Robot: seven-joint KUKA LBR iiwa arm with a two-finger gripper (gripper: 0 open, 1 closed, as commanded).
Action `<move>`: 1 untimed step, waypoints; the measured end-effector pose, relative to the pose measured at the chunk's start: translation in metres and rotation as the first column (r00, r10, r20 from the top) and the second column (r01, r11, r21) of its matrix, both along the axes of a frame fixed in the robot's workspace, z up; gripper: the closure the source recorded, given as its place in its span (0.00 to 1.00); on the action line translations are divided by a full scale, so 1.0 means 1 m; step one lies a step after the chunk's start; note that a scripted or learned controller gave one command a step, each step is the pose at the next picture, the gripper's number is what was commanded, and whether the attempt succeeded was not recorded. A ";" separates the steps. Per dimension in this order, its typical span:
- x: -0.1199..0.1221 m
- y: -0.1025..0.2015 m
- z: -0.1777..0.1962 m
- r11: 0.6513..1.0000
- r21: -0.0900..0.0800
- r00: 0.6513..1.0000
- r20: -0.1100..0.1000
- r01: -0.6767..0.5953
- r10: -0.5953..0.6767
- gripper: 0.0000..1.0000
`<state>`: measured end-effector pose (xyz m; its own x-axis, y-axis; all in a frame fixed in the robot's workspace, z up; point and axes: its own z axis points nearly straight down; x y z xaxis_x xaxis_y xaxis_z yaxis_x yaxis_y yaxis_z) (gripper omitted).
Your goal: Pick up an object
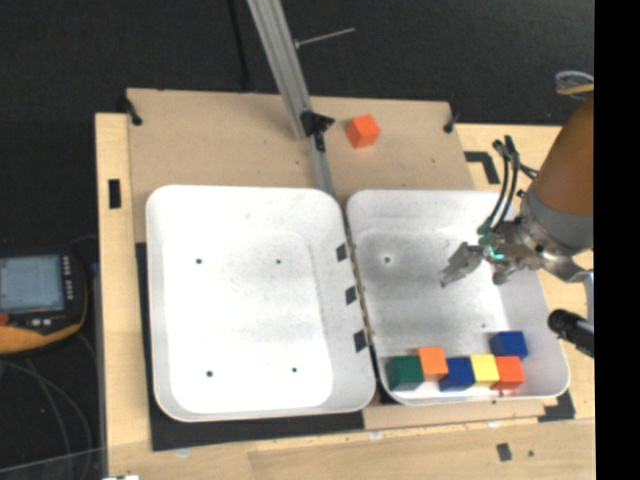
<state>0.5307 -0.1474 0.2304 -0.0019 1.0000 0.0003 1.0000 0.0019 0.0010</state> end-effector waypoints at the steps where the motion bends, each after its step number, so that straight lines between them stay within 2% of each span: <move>1: -0.026 -0.038 -0.134 1.000 -0.003 1.000 0.001 0.006 -0.006 0.00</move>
